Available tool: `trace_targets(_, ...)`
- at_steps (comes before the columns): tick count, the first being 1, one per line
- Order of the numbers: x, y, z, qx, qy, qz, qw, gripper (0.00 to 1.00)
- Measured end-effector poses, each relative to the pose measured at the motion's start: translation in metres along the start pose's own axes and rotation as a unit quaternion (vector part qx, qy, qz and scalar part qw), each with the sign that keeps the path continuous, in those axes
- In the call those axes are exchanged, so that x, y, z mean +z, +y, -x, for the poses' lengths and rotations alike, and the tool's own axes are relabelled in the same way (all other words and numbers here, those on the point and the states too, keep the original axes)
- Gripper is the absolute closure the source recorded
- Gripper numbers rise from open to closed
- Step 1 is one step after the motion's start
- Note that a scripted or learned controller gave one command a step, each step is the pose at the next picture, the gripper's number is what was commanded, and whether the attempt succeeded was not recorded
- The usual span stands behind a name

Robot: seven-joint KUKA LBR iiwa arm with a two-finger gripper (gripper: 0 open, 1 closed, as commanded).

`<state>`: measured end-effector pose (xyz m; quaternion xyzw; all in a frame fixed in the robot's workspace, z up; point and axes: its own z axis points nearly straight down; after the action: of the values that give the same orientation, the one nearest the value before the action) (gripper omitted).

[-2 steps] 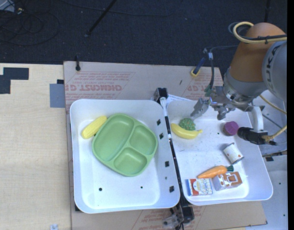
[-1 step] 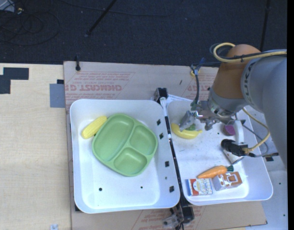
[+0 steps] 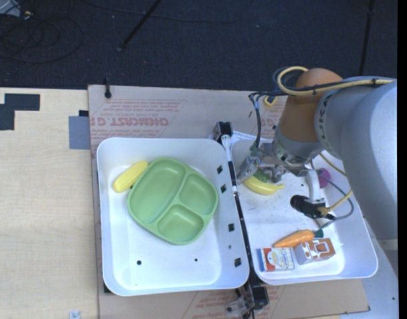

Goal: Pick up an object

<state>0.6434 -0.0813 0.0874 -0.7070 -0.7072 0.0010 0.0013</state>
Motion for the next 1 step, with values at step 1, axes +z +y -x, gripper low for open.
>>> trace_targets(1, -0.1011, 0.0004, -0.0005, 0.0, 0.0, 0.002, 1.0, 0.0)
